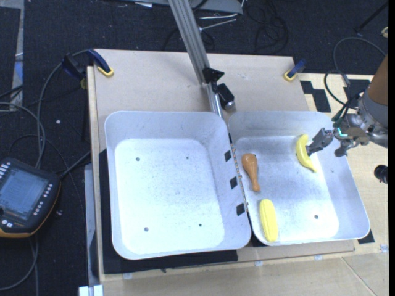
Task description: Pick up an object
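Nearest the lens: yellow corn cob [268,219], lying lengthwise at the near edge of the right bin [345,196]. Just beyond the cob, toward the far side of that bin, a brown drumstick-shaped piece [251,170] lies close to the wall shared with the left bin [123,165]. Yellow banana [303,152] lies farther right in the right bin, curved, well apart from the drumstick.

Tool [329,142] comes in from the right, over the right bin's right side, just beside the banana's upper end. Dark fingers [320,140] appear spread with a gap between them; nothing seen clamped between them. Touching the banana or not: cannot tell.

Both bins sit on a tan desk [154,85]. Grey metal pole [188,23] rises from the desk behind the bins.
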You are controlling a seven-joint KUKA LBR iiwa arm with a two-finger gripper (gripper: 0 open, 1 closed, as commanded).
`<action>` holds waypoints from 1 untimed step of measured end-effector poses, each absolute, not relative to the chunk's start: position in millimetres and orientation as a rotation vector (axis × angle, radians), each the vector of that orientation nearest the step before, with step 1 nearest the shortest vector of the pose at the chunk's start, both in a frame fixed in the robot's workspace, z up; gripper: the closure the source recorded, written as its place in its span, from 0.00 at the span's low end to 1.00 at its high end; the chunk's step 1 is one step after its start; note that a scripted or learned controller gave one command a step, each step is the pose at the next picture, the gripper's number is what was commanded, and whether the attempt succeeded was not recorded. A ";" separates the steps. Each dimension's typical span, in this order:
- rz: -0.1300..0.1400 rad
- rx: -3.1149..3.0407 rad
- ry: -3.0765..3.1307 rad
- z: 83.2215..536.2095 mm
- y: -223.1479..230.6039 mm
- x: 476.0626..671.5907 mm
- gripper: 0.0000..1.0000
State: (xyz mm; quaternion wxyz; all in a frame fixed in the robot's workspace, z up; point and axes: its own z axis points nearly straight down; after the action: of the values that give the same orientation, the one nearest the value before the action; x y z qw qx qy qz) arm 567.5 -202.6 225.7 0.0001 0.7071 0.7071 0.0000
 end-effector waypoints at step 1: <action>0.000 2.221 2.222 225.7 -202.6 567.5 0.00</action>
State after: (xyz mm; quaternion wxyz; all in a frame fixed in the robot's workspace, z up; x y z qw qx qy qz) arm 567.5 -202.6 225.7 0.0000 0.7071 0.7071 0.0000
